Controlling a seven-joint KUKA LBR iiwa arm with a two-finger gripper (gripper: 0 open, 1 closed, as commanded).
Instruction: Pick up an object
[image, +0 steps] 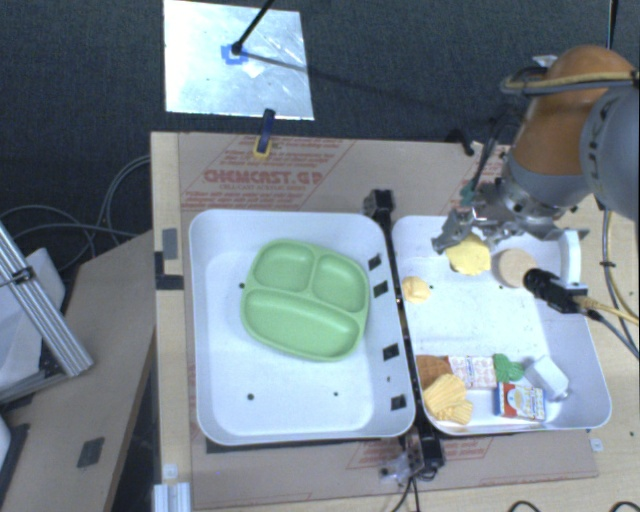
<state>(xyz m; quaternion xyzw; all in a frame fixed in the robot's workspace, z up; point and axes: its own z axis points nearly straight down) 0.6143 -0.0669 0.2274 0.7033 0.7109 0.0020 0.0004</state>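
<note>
On the worktop (200, 170), a sheet of brown cardboard (330, 165) under the bins carries red print near its far edge that reads "CHEMCAST G9", as far as it can be made out. The left bin (215, 400) holds a green divided plate (304, 299), lying near its middle. In the right bin (590, 400), a small pale yellow lump (415, 290) sits near the left wall, well apart from the hand. Along the near edge lie a yellow waffle-like piece (447, 397), a small carton (518, 401) with red and blue print too small to read, and a white block (548, 377) at the near right corner. At the far edge, the hand (462, 236) hangs directly over a round yellow object (470, 259), touching or just above it; beside that lies a tan disc (514, 267). Whether the hand is apart or together cannot be told.
</note>
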